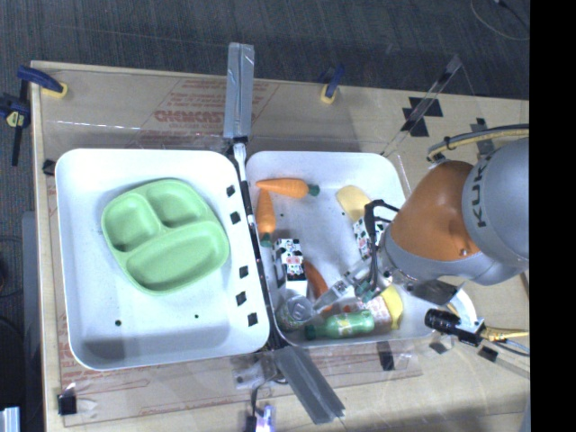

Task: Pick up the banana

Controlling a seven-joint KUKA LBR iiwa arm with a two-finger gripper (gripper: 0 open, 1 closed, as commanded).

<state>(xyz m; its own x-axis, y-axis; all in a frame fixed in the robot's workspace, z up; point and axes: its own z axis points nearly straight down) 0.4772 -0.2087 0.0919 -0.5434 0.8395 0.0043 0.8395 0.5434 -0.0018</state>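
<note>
The banana (352,199) is a pale yellow piece lying near the far right of the right bin (315,163), close to the back wall. My gripper (354,283) reaches down into the near half of that bin, well in front of the banana and apart from it. It hangs low among clutter, just above a green bottle (345,324) and beside an orange carrot (316,280). The grey arm with its orange band (430,223) covers the bin's right side. Nothing shows plainly in the gripper.
Two more carrots (285,187) (266,212) lie at the bin's back left. A small patterned box (290,257), a clear wrapper (296,310) and a yellow item (392,305) crowd the front. The left bin (81,241) holds a green divided plate (165,232).
</note>
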